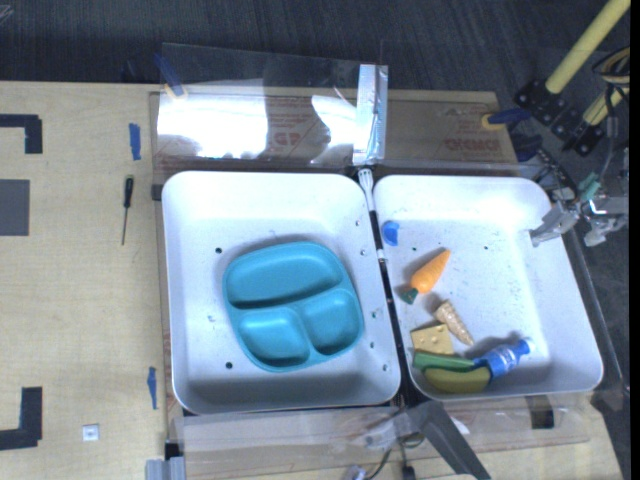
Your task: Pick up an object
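The right white bin [560, 298] holds several small objects. An orange toy carrot [431, 269] lies near its middle, and a small blue piece [390, 233] sits by the left wall. Along the front lie a yellow cheese wedge [432, 339], a tan cone [455, 322], a blue-capped bottle [505, 356] and a green and yellow banana-like toy [452, 376]. My gripper [572, 214] hangs at the bin's far right rim, well away from all of these objects and with nothing seen in it.
The left white bin [190, 218] holds a blue divided tray [292, 303]. A clear plastic panel [270, 113] stands behind the bins. A yellow bar and cables [590, 38] sit at the top right. Wooden bench [70, 298] extends to the left.
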Robot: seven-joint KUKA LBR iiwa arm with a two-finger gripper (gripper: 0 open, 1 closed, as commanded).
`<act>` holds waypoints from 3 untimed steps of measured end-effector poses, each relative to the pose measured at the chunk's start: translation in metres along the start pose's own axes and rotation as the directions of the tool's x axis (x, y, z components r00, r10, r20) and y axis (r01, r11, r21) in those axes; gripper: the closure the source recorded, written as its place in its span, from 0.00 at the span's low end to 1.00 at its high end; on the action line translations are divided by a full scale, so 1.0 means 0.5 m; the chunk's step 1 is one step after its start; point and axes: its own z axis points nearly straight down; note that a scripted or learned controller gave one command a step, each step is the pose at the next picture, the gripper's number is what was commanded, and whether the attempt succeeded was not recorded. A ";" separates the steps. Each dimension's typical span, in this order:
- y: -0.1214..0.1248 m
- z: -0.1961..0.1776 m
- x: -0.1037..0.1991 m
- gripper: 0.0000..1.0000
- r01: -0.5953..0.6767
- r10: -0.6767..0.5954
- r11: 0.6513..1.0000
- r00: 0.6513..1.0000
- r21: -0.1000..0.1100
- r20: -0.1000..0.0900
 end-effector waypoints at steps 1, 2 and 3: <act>-0.130 0.271 0.074 0.00 -0.087 0.087 0.996 0.996 0.010 -0.002; -0.123 0.243 0.070 1.00 -0.089 0.089 0.996 0.996 -0.003 0.001; -0.124 0.244 0.070 0.00 -0.089 0.089 0.996 0.996 -0.002 0.001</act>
